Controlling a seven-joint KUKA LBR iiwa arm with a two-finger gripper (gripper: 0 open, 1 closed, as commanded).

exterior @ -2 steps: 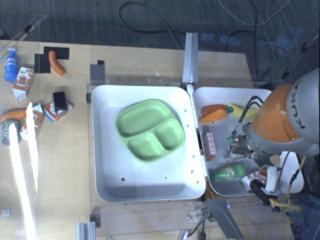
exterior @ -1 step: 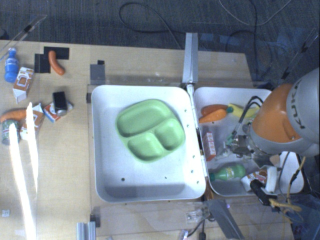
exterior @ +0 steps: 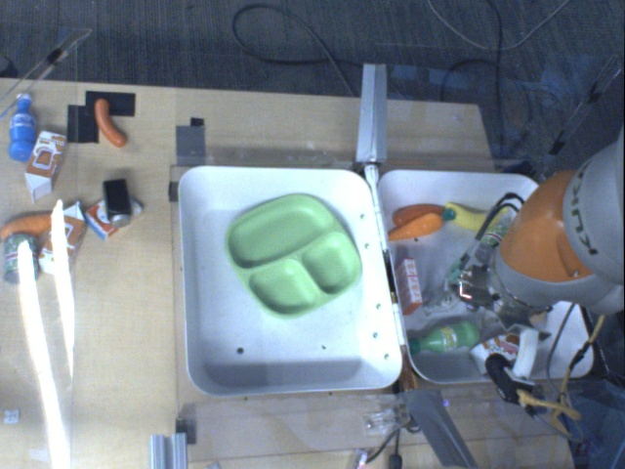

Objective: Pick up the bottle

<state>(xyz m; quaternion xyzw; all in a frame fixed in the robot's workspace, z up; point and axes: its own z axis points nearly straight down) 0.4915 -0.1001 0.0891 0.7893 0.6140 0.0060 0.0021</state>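
The gripper [exterior: 471, 283] sits low in the right bin [exterior: 508, 180], its end dark and crowded by cables, so whether it is spread or pressed together cannot be told. The bottle [exterior: 445, 338], green with a pale cap end, lies on its side just below the gripper, close to the bin's near wall and apart from the arm's tip. Left of the gripper a small red-and-white packet [exterior: 409, 283] lies against the bin's left wall. Above the gripper, at the far end of that bin, a carrot [exterior: 418, 222] lies next to a yellow banana [exterior: 470, 216]. The arm [exterior: 562, 237], grey with its orange band, rises to the right of the gripper. Further left, the other bin [exterior: 195, 262] holds a green divided tray [exterior: 293, 250].
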